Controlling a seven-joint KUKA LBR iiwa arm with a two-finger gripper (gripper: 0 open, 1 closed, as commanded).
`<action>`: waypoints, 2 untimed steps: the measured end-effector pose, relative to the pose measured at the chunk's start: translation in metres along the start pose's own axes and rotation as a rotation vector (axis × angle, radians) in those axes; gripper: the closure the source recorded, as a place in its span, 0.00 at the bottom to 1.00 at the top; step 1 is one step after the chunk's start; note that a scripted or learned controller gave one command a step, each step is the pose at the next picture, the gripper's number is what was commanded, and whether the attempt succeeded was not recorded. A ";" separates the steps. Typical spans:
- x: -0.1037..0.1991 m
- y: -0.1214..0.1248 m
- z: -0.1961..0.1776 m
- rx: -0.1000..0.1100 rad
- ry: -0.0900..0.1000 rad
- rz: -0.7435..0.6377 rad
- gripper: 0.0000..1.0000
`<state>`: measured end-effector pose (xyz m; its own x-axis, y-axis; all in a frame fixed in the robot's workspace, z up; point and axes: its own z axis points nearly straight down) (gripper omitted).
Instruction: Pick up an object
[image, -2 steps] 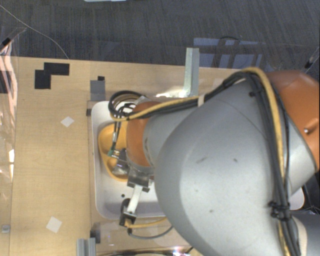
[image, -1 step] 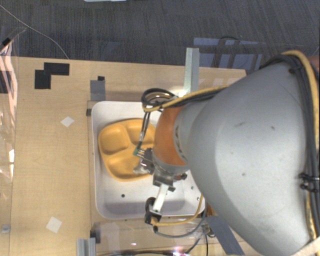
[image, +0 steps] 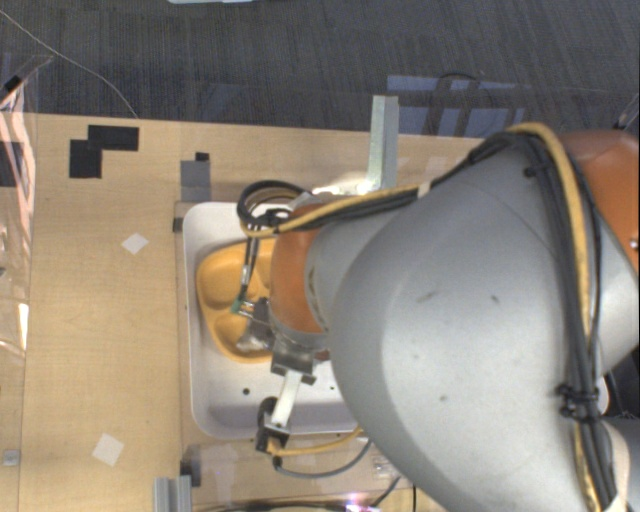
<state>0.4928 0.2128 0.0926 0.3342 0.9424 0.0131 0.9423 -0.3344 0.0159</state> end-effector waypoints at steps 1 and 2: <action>0.019 -0.007 0.000 0.001 -0.003 0.128 0.00; -0.040 0.015 0.000 0.002 0.000 0.120 0.00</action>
<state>0.4936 0.1696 0.0925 0.4447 0.8955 0.0145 0.8955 -0.4449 0.0125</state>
